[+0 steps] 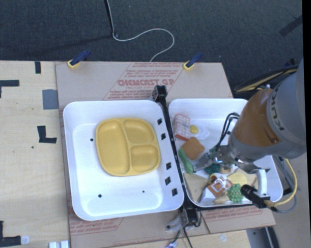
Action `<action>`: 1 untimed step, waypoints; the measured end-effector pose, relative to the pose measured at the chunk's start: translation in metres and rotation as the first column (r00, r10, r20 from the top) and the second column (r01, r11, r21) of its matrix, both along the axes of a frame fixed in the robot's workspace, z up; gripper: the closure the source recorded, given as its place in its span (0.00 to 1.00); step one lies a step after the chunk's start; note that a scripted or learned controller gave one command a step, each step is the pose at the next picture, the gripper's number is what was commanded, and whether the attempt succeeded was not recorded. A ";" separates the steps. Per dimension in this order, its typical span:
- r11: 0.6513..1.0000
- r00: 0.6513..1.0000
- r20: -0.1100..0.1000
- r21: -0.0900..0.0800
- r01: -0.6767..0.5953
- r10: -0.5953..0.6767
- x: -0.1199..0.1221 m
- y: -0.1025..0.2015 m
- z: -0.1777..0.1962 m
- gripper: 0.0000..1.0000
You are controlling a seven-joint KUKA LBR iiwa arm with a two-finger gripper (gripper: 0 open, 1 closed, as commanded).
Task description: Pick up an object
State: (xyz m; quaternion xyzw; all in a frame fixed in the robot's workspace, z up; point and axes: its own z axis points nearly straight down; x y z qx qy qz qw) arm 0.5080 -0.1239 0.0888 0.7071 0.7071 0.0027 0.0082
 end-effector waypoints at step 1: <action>1.000 1.000 -0.002 0.005 -0.004 0.004 -0.001 -0.005 0.000 0.00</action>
